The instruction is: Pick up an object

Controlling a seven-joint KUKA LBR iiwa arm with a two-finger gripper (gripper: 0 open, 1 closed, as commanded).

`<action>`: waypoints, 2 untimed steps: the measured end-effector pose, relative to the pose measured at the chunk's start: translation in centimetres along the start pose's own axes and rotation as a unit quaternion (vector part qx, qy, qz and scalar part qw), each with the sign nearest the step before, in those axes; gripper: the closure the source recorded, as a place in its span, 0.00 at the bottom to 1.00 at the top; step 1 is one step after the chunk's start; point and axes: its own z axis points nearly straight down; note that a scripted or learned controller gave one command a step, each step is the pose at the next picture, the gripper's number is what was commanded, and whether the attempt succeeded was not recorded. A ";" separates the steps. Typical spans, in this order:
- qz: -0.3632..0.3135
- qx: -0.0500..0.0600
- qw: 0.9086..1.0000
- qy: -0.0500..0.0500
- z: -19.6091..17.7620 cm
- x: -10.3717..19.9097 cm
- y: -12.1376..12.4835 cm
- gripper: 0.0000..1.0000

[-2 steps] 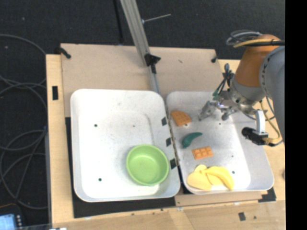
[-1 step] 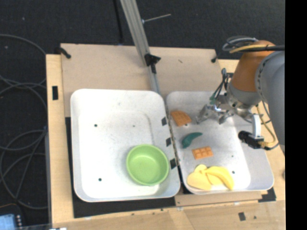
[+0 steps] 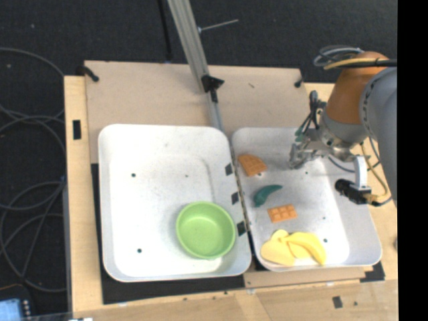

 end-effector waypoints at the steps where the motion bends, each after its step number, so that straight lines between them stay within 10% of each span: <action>1: -0.003 -0.002 1.000 0.001 -6.3 0.3 0.7 1.00; 2: -0.003 -0.001 1.000 0.001 -10.8 0.1 0.5 1.00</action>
